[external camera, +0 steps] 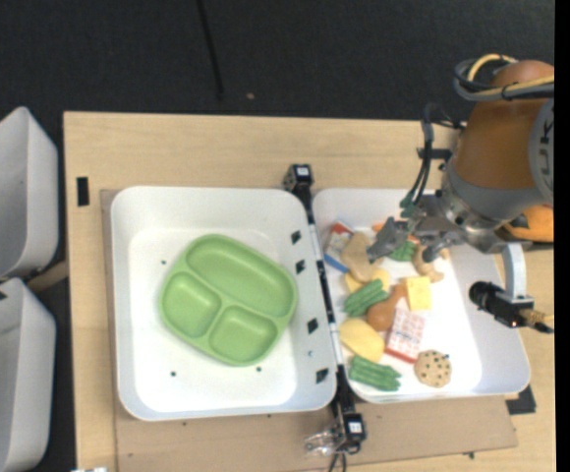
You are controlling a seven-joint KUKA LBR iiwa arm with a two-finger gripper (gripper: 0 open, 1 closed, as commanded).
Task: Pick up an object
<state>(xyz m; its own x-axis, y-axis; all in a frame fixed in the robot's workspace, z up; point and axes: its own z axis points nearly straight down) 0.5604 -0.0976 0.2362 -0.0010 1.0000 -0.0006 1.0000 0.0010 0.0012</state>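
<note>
Over the right-hand white bin (496, 357), the arm's gripper (403, 239) hangs low above the toy food at the bin's upper middle; whether it is released or clenched cannot be told, and no item can be seen in its grasp. The arm (501, 155) enters across the bin's upper right corner, its orange band uppermost.

Contents of that bin lie crowded toward its left wall. A tan piece (359, 266) sits just beside the gripper, to its lower left. Below that lies a green bean-like item (366, 296), touching an orange-brown piece (385, 313). A yellow block (418, 293) lies right of these. A red-and-white packet (406, 335) rests further down, with a yellow lemon-like item (362, 340) to its left. Near the bin's lower edge are a second green item (374, 373) and a chocolate-chip cookie (432, 368), apart from one another.

Left of that bin, the other white bin (138, 362) holds a green divided plate (228, 299), lying flat at its middle.
</note>
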